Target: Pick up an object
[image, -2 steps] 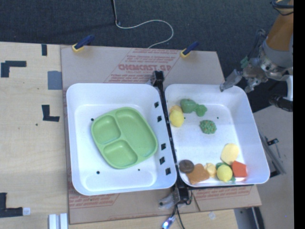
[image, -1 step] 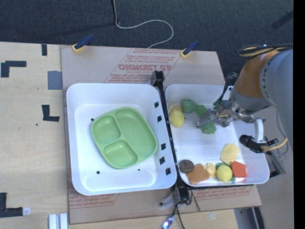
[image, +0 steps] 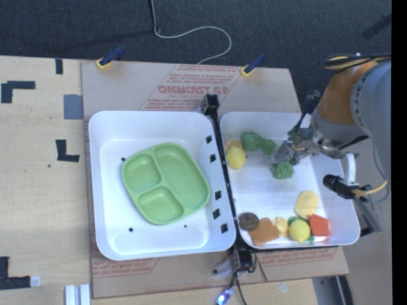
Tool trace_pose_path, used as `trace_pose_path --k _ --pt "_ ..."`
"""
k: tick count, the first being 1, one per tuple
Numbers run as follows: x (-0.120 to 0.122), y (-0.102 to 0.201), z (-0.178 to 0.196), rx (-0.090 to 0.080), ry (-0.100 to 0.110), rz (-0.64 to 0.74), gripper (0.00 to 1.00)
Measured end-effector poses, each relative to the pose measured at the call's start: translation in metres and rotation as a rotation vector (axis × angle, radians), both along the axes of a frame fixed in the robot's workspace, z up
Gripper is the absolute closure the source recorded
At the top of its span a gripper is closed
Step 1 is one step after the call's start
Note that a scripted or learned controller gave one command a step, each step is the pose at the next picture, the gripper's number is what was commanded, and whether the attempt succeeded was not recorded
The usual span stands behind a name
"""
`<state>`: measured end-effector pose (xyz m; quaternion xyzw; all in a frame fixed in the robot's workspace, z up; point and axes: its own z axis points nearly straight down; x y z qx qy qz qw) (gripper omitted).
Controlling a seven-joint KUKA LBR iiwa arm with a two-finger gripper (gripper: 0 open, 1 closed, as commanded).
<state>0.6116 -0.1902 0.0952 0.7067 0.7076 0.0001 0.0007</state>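
From my station, the toy food heaped along the right bin's [image: 346, 237] near wall sits closest. Farther back in that bin, the hand [image: 287, 156] hangs over the broccoli [image: 283, 169], presumably lining up a grasp; I cannot tell its spread.

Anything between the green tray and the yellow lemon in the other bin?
In the camera view, bare white bin floor and the black divider separate the green tray from the yellow lemon.
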Motion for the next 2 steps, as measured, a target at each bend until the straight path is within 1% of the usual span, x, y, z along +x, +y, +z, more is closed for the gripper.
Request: trace_pose_path --k 1,2 --pt "-0.016 0.069 0.067 0.003 0.001 0.004 1.0" --pt "-0.063 0.105 0.136 0.003 0.0 0.003 1.0"
